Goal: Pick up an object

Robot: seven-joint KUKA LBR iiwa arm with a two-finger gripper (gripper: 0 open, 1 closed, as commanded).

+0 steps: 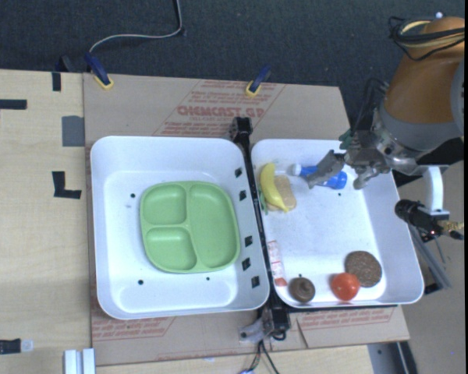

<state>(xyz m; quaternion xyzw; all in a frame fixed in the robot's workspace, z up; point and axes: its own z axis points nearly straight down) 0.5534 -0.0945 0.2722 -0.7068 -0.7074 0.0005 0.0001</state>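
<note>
Camera view, gripper (342,170) jaws spread, holding nothing, over small blue object (335,181), curved banana (274,188) nearby

You look down from one fixed camera set high above the table (31,209), tilted at a slant and far enough back to take in both white bins (109,232) side by side, with the arm (421,92) entering at the frame's right and dark floor along the top.

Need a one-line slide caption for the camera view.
Gripper over the right bin above a blue object, banana nearby; green tray in left bin.
</note>
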